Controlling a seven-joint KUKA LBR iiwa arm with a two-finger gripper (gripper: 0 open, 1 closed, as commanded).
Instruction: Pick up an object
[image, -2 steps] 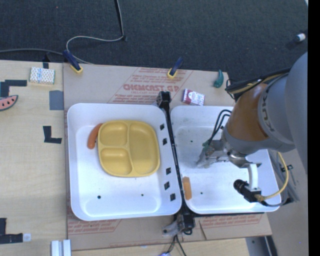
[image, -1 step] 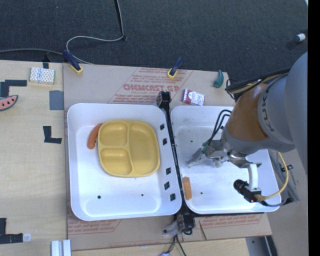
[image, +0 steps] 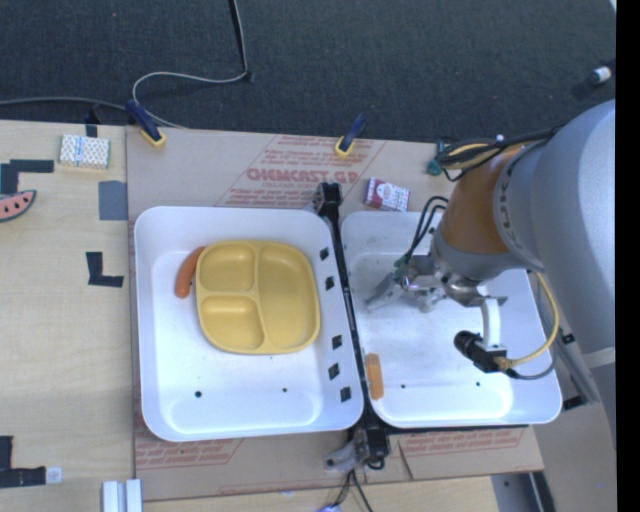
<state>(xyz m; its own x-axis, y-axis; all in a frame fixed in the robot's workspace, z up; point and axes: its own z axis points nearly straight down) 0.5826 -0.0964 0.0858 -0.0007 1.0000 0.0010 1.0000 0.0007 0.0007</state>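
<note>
The likeliest thing to be picked is the small orange piece (image: 374, 375), a short, rounded, carrot-like stick that lies on the floor of the right bin (image: 440, 405), hard against the black divider (image: 340, 290) and toward the near end of it. It rests free, with nothing touching it, so the pick is not yet made.

Further along the divider and out to its right, the gripper (image: 385, 292) hangs low over the right bin's floor, well apart from the orange piece. Its grey metal fingers look spread into a narrow V with bare white plastic showing between them, so I judge it released and carrying nothing. The whole grasp is left to do: line up, descend, clamp, lift.

Left of the divider sits the left bin (image: 160, 390), the same shallow, glossy white plastic with rounded corners. In it lies a yellow plate (image: 258, 296), smooth moulded plastic, a rounded square split into three compartments. Touching the plate's far-left edge is an orange sausage (image: 184, 273), slim and rounded at the ends; tucked so close, it would probably be awkward to grip.

Right of the divider the arm (image: 540, 200) is matt grey with an orange band (image: 470, 215), and thin cables loop below its wrist.
</note>
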